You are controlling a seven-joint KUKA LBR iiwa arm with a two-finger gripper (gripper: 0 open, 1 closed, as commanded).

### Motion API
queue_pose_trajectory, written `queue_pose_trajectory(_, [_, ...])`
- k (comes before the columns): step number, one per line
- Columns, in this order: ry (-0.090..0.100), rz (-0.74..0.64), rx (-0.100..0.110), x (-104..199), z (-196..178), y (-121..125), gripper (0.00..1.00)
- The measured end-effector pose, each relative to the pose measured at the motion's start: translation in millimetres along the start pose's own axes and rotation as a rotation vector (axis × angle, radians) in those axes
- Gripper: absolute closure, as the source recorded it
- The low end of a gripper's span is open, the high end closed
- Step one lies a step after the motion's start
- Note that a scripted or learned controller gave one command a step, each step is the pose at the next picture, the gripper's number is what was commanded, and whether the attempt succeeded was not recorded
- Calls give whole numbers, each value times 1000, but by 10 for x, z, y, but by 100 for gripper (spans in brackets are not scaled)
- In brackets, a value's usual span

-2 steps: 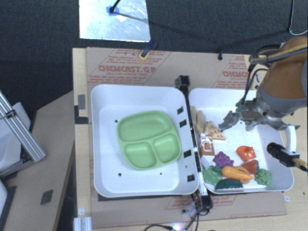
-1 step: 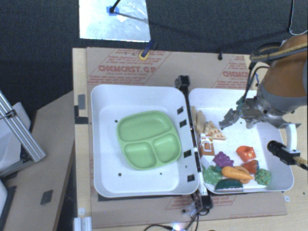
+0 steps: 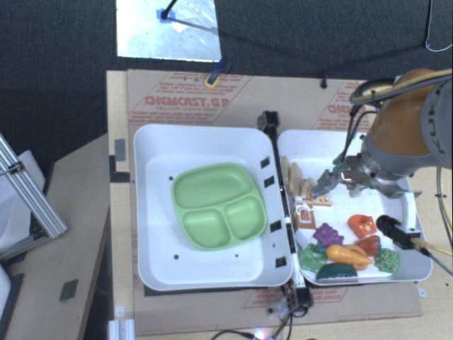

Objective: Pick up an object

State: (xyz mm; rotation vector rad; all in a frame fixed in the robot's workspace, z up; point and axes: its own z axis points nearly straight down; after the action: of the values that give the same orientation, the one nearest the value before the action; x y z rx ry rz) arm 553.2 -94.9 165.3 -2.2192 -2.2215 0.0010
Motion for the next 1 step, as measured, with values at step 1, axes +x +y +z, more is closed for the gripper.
queue_pose_trajectory(1, [1,1,-2,8,515,114,0])
